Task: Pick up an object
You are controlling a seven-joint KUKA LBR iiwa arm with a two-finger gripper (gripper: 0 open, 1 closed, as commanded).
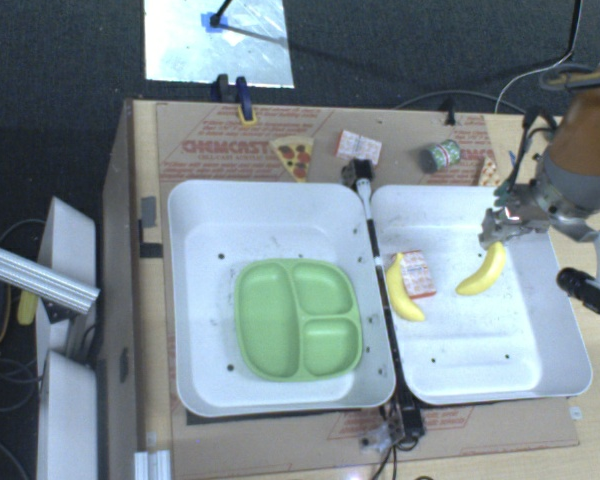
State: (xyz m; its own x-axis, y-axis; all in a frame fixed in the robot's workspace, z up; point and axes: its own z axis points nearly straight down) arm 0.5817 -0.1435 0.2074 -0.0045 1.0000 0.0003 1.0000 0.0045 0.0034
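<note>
Nearest my camera sat the green divided plate [300, 320] in the left bin [195, 268]. Over in the right bin [540, 368] lay two bananas and a small snack packet [416, 273]. My tool [502, 226] hovered just above the upper end of the right banana [483, 271]; I could not tell how it was set. My worry was a graze on the curved tip, rolling the fruit toward the wall. The left banana [404, 293] lay against the packet, awkward for a clean grab.
</note>
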